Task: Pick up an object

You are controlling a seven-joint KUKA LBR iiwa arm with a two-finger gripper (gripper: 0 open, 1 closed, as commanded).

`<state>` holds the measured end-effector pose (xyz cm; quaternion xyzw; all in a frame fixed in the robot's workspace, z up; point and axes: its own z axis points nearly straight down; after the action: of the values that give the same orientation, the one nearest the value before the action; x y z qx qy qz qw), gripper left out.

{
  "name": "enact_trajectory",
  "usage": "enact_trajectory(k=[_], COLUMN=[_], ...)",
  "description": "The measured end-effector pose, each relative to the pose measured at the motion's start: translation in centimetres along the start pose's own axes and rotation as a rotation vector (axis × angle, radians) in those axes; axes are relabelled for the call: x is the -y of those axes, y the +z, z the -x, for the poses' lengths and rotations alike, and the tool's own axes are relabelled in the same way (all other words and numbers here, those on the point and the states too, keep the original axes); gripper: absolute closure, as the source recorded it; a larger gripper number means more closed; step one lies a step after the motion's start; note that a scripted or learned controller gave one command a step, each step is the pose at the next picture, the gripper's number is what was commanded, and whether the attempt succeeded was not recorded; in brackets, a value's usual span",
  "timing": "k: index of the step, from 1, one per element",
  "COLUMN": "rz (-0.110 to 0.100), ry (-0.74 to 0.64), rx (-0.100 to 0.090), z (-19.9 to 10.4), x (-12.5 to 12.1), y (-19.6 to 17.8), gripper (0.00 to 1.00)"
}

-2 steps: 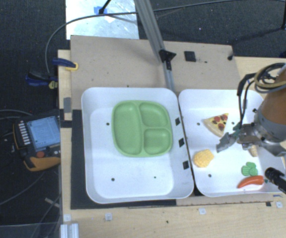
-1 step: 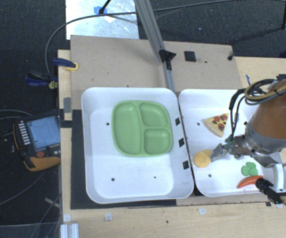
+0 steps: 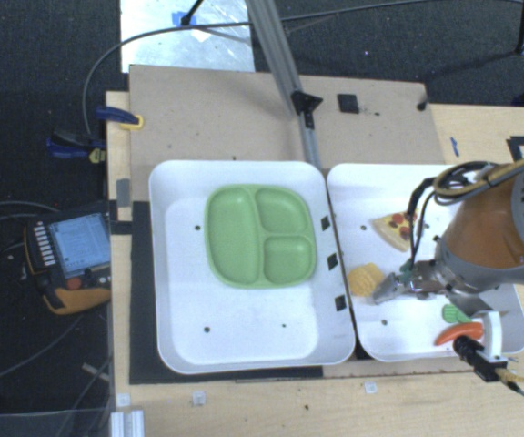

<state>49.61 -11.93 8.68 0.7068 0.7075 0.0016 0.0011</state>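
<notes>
In the right bin (image 3: 371, 344), a pale yellow chip-like food piece (image 3: 364, 279) lies near the left wall. A pizza slice toy (image 3: 392, 229) rests farther back. An orange carrot (image 3: 455, 334) and a small green item (image 3: 454, 314) lie at the front right. My gripper (image 3: 391, 289) hangs low over the bin floor, just right of the yellow piece, its metal fingers pointing left toward it. Nothing shows between the fingers.
The left bin (image 3: 180, 335) holds a green divided plate (image 3: 260, 235). A grey pole (image 3: 280, 53) slants across the back of the bench. The arm's bulky body covers the right bin's right half. Cables and a blue device lie off the bench at left.
</notes>
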Motion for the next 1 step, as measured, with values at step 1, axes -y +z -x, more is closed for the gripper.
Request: enact_trajectory(k=[1], rz=[0.009], ry=[-0.001], rx=[0.001], z=[-0.02], x=[-0.28], y=[-1.31], gripper=[1.0])
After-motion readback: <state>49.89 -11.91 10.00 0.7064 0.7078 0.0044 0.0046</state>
